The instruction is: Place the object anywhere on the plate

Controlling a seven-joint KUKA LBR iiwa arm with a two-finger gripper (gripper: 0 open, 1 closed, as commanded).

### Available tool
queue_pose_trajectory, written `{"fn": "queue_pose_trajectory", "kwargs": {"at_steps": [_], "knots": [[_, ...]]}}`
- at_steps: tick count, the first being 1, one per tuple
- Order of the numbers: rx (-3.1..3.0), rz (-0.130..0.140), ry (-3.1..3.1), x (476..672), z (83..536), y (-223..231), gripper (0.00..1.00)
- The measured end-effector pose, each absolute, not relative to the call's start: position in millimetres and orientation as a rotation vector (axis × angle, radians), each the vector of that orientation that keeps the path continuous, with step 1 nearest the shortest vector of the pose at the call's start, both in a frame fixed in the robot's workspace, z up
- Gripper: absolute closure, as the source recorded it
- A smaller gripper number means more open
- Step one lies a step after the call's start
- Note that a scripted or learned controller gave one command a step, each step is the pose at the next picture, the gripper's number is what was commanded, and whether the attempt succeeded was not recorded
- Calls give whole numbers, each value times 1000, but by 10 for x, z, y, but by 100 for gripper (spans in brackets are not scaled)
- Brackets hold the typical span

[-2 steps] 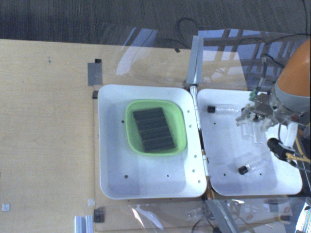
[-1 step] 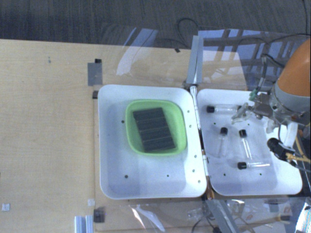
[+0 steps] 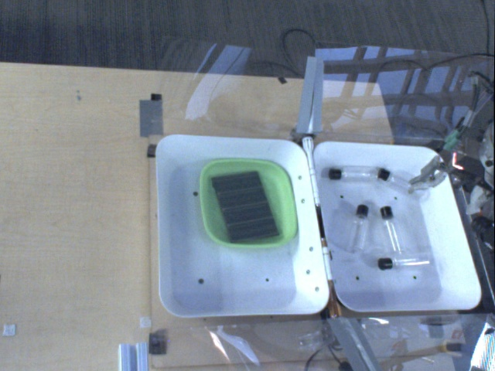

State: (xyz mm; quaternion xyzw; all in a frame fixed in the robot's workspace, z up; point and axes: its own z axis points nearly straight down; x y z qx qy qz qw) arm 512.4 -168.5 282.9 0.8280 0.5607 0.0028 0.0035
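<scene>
In the right bin (image 3: 456, 284) lie several small clear vials with black caps — one long one near the top (image 3: 357, 175), two short ones side by side in the middle (image 3: 360, 221) (image 3: 388, 226), another lying flat toward the front (image 3: 402, 263). Any of them could be the object. The green plate (image 3: 288, 207) sits in the left bin (image 3: 178, 284) with a dark ribbed block (image 3: 245, 206) on it. The gripper (image 3: 428, 178) hovers at the right bin's far right corner; from here I cannot tell how it stands. These vials look light, stiff and slick — probably glass or hard plastic, inclined to roll or squirt out of a pinch. I would take one across its body, near the middle, squarely and not by the cap end.
</scene>
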Motion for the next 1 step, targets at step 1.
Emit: {"fn": "queue_pose_trajectory", "kwargs": {"at_steps": [1], "knots": [[2645,8,1679,4892,3125,-1862,0]]}}
